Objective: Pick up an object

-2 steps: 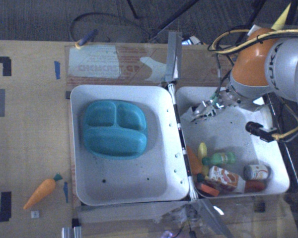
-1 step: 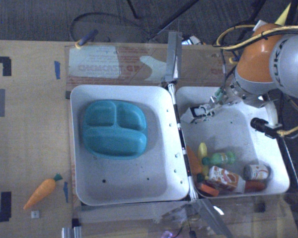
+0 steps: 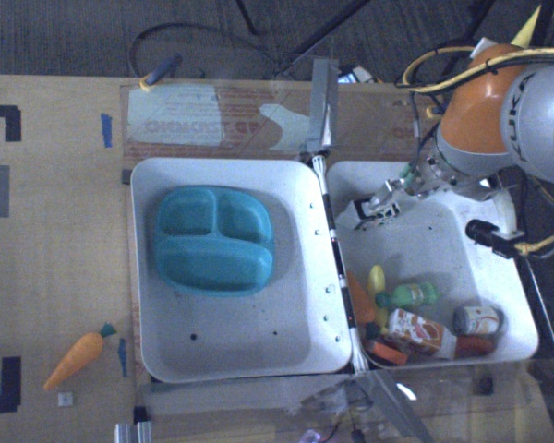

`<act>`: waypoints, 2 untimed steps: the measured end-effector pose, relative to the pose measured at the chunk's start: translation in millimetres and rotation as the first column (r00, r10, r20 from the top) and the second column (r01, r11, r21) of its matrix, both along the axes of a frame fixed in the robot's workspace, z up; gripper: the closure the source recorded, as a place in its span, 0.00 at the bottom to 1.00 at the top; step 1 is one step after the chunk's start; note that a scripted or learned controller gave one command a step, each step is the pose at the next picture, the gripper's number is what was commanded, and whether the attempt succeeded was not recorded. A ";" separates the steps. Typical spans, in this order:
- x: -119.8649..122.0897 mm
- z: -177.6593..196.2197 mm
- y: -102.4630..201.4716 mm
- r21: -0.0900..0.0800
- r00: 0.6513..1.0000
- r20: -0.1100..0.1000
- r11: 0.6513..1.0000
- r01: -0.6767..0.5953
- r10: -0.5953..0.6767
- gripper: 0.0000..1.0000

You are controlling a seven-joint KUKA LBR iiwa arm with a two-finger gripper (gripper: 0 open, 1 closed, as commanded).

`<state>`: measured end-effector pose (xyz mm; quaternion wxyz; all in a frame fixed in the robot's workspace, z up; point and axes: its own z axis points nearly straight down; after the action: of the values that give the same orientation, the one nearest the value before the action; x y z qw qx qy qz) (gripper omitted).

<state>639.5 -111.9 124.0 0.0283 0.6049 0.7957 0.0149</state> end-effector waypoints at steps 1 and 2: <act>0.0 0.0 0.0 0.000 1.000 0.000 1.000 0.000 0.000 0.00; -37.5 -38.2 -54.3 0.010 0.988 -0.061 0.990 -0.144 0.144 0.00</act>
<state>601.9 -166.2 85.8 0.0009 0.5461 0.8377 0.0005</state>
